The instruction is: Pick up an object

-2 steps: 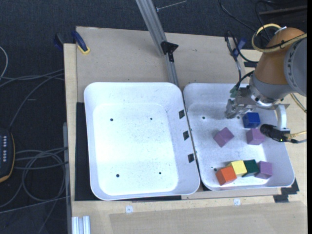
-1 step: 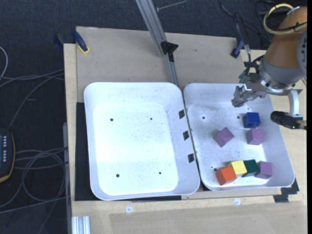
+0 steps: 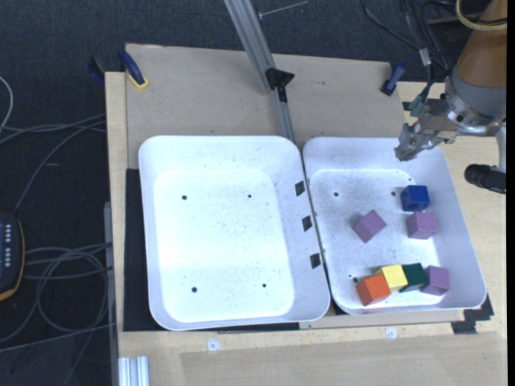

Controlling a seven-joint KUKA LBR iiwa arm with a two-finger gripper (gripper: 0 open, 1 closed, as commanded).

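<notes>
The gripper (image 3: pixel 409 149) hangs over the far edge of the right bin (image 3: pixel 346 155) — whether it's open or closed I can't tell. The blue cube (image 3: pixel 415 198) lies nearest, just below it on the bin floor — apart from it, not held.

- No readable text, label, brand, number or sign shows on anything in the camera view.
</notes>
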